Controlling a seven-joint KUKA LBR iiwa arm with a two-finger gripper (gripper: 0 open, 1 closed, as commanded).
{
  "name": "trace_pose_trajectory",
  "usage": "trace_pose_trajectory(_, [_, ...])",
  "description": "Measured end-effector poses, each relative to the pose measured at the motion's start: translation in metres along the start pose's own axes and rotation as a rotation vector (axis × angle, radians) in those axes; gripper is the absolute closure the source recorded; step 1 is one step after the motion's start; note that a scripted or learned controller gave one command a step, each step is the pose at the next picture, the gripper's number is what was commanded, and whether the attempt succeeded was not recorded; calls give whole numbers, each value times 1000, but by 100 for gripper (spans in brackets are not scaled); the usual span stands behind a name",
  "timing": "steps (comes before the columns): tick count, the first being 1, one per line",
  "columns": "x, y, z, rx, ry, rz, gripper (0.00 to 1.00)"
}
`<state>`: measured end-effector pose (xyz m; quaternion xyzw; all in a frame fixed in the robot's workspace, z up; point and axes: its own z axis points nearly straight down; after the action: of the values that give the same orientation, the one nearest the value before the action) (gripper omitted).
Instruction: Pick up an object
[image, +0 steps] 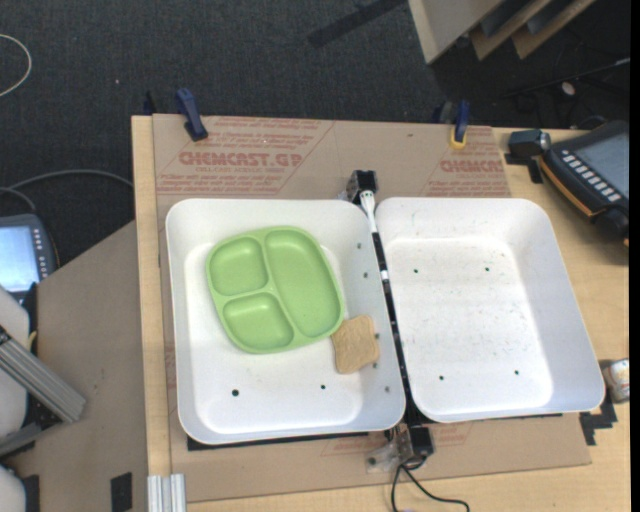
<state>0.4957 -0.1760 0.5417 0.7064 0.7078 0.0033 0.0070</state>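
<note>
Pick not yet begun. Green divided plate (275, 291) and tan sponge-like piece (355, 345) touching its near-right edge lay in left bin (200, 400). Jaw state: cannot tell. Next move likely a descent onto the tan piece.

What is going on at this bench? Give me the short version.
Nothing is being handled at this moment. Two shallow white bins sit side by side on the bench. The left bin holds a green divided plate and, touching the plate's lower right corner, a small tan sponge-like piece. The right bin shows just dark specks on its floor. The pick has not begun: both things lie flat in the left bin.
</note>
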Motion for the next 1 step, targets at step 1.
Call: trace_pose_trajectory(1, [28,-20,129,28,10,2,100])
